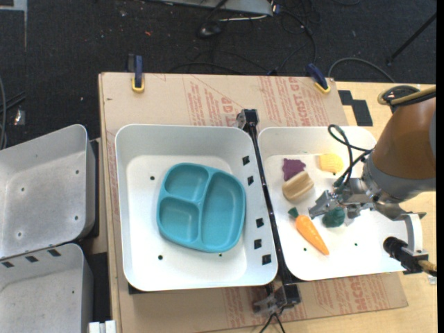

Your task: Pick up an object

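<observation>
Bright, even light; sharp focus, soft shadows.

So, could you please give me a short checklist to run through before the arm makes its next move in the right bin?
1. Gripper is over the right bin: ok.
2. Gripper is lined up with a target: ok, it sits right at the dark green object.
3. Green object is between the fingers: cannot tell, the wrist hides the contact.
4. Neighbours are apart from the target: not ok, the orange carrot lies close beside it.
5. Other items are out of the way: ok, the purple piece, tan bread piece and yellow piece lie further back.
</observation>
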